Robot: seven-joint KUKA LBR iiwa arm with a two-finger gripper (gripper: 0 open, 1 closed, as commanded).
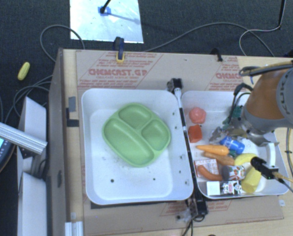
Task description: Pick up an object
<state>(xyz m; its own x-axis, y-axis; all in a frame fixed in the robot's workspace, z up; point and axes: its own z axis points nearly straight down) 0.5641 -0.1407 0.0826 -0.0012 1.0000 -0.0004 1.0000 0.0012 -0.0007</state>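
Gripper (219, 132) hangs over the right bin (205, 98), can't tell its finger state. Carrot (212, 150) below looks light, stiff, slick; grab mid-length across it.

My bench carries two shallow white plastic bins side by side. The left bin (102, 181) holds a green three-compartment plate (135, 133) at its middle. In the right bin (213, 98), a round red toy (197, 114) lies far, an orange carrot (213, 150) nearer, a yellow banana (245, 158) to its right.
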